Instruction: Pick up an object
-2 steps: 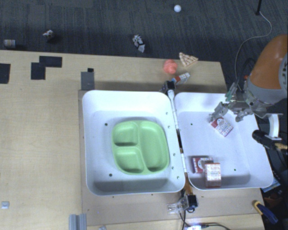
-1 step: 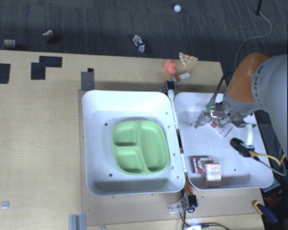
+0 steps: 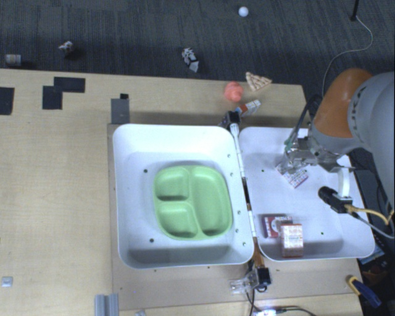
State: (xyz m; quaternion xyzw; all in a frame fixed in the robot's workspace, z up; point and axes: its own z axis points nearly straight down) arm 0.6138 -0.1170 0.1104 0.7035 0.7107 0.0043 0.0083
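Bench: flat, pale tan board with a matte face; black rectangular patches lay at its far left.
Floor: dark ribbed carpet beyond the bench, with a small white ball lying on it.
Left bin: shallow white tray, smooth, with rounded corners and sloped walls.
Plate: pale green, glossy, rounded-square, moulded into three compartments; it lay flat in the middle of the left bin.
Right bin: same white moulded shape, touching the left bin along one long edge.
Arm: smooth grey casing with a rounded orange band, reaching in over the right bin.
Gripper: metallic, positioned low over the far half of the right bin, directly above the packet.
Gripper state: could not be determined; the view did not resolve whether it was spread or closed, nor whether anything was held.
Packet: small, flat, pale with pink marking; it lay on the right bin floor just beside the gripper tip.
Dark red box: small, rectangular, flat on the near floor of the right bin.
Carton: blocky, tan and red, touching the dark red box on its near right side.
Pink ball: round, matte, on the bench beyond the bins.
Wedge: tan, triangular, just beside the pink ball.
Tube: short, slender, near the far corner where the bins met.
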